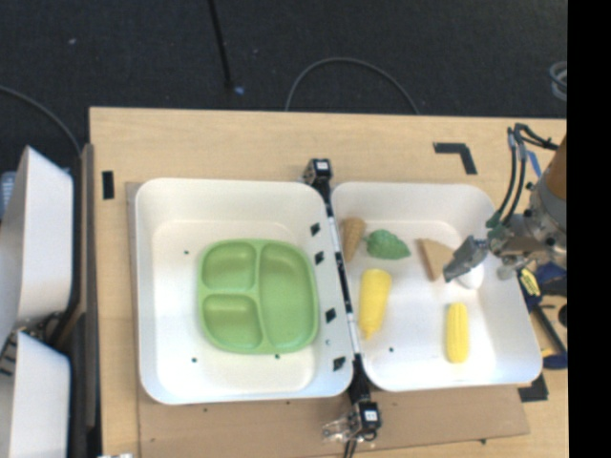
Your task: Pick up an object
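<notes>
Over the right bin (496, 356), the metal end effector (465, 263), grip unclear, nears a tan wedge (434, 256).

Dark, speckled carpet-like floor (143, 36) across the upper part of the view, from nine through twelve to three o'clock. Thin black cable (218, 29) slanting over it at eleven o'clock; pale looping wire (351, 69) arching at twelve o'clock, both ends dropping behind the bench edge. Light wooden bench top (239, 141) filling the centre and lower field, with small black angle marks (456, 156) at one o'clock. White box-like furniture (38, 246) at nine o'clock, a second white block (33, 399) at seven o'clock. Even, soft overhead light, faint shadows only.
</notes>
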Action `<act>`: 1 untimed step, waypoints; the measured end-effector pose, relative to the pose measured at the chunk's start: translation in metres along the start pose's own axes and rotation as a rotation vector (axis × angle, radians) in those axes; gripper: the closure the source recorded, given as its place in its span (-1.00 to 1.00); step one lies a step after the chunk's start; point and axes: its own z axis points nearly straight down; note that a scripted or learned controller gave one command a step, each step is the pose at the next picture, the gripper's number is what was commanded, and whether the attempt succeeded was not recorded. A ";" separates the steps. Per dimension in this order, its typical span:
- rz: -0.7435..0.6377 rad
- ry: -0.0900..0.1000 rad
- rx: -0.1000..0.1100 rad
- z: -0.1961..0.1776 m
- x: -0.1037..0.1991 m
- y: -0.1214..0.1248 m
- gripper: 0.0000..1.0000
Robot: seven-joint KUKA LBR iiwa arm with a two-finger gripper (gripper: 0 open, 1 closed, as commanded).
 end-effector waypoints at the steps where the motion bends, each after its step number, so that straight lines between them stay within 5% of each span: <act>1: -0.003 -0.002 -0.011 -0.006 0.000 0.002 -1.00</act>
